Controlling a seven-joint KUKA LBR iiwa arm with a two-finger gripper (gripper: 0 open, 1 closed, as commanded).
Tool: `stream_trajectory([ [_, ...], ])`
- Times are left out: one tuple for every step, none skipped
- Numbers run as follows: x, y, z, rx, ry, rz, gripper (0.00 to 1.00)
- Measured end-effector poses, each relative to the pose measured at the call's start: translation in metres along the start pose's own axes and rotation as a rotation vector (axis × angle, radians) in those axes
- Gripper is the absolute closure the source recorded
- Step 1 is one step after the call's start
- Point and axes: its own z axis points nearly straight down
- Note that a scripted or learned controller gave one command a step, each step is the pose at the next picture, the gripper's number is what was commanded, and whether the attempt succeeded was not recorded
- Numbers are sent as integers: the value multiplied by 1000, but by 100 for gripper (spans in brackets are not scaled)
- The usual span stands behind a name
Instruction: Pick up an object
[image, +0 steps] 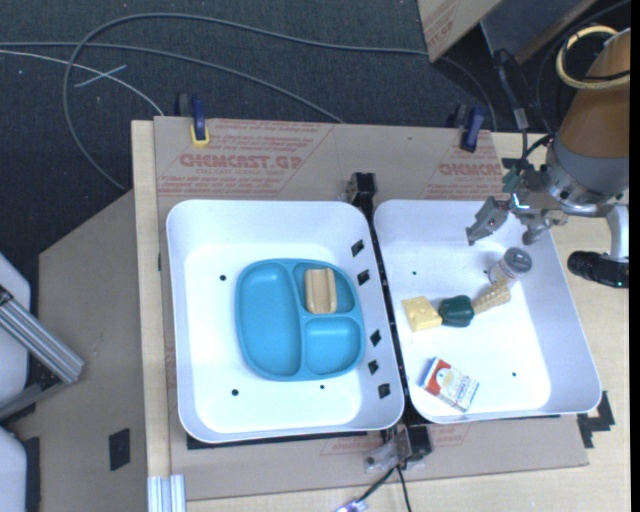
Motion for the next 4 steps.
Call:
stream_trajectory([
  [2, 10, 55, -1, -1, 0, 0],
  [8, 14, 116, 1, 0, 0, 0],
  [8, 16, 101, -7, -1, 1, 100],
  [2, 15, 37, -13, -4, 2, 100],
])
